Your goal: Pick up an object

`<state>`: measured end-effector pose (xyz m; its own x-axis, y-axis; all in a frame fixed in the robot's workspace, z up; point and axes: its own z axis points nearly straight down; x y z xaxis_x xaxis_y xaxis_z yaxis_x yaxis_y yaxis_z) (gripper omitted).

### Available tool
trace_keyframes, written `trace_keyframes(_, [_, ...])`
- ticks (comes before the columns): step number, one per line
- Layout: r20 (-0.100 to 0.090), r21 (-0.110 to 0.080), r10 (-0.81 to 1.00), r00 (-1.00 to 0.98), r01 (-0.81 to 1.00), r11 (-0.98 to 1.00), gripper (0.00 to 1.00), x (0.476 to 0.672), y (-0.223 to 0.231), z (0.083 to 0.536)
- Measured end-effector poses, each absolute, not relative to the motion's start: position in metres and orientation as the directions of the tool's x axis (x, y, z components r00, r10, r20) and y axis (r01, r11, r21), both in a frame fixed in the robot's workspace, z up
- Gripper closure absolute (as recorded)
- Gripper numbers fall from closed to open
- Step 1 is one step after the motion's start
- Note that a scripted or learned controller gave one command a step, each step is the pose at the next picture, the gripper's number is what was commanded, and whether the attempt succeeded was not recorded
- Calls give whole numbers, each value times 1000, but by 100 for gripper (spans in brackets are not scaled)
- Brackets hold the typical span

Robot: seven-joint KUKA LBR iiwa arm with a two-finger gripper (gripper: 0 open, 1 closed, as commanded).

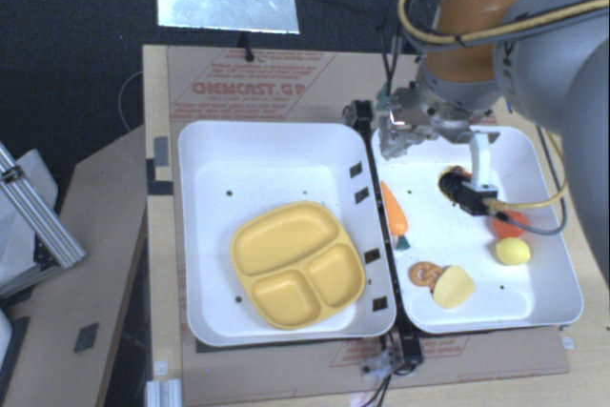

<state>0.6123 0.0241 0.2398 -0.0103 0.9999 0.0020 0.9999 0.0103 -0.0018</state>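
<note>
Bench (250,79) w/ 2 white bins (221,165), L: 1 yellow tray (295,264), R: 1 carrot (394,212), 1 lemon (513,251), end effector (394,146) state unclear

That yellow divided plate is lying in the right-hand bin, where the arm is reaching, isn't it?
Not quite. The camera view shows the yellow divided plate lying in the left-hand bin; the arm reaches over the right-hand bin.

The table (152,81) carries a brown cardboard sheet (257,81) with red print. On the sheet, a left bin (210,176) and a right bin (543,291), both white, stand side by side.
</note>
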Motion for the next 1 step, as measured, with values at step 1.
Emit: trace_keyframes(1, [1, -3, 1000, -10, 1000, 10, 100, 605, 78, 224])
